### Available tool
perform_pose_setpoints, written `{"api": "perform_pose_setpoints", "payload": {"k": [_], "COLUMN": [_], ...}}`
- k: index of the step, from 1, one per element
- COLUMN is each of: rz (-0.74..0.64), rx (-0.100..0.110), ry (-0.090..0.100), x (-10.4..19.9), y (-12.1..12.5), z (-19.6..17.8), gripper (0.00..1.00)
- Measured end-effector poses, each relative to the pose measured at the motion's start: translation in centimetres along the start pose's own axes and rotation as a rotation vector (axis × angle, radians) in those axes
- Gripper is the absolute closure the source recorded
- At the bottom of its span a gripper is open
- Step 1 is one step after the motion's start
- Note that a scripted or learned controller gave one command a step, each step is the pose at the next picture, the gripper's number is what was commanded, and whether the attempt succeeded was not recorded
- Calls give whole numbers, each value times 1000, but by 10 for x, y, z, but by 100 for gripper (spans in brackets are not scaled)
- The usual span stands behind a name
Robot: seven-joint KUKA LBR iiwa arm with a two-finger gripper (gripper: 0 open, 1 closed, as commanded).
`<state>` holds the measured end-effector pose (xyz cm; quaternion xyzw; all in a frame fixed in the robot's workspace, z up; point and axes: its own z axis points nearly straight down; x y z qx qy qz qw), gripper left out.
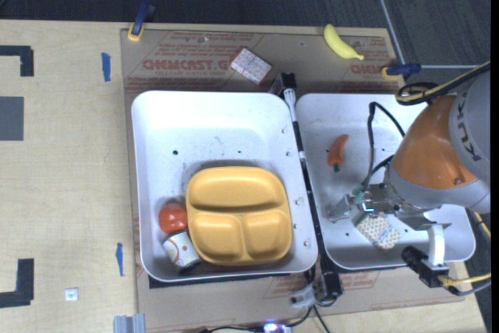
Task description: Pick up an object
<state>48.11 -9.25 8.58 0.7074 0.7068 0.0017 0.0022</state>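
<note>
Left of centre, left bin (148,168): a yellow three-compartment tray (238,213) fills its lower middle; a red-orange ball (171,217) touches the tray's left edge, and a small white-and-orange cup (181,249) lies on its side just below the ball.
Cardboard above the bins: a small patterned packet (249,65) near the middle, a yellow banana (341,43) further right.
Right bin (312,129): a toy carrot (337,152) lies in the upper middle; a dotted white packet (378,230) lies at the lower middle, under the wrist.
Gripper (355,203): low in the right bin, just left of the dotted packet; whether it is parted or grips anything cannot be told.
</note>
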Motion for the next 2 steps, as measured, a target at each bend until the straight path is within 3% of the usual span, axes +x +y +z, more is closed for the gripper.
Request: {"api": "perform_pose_setpoints", "payload": {"k": [2], "rz": [-2], "rx": [0], "ry": [0], "x": [-1], "y": [0], "z": [0], "gripper": [0]}}
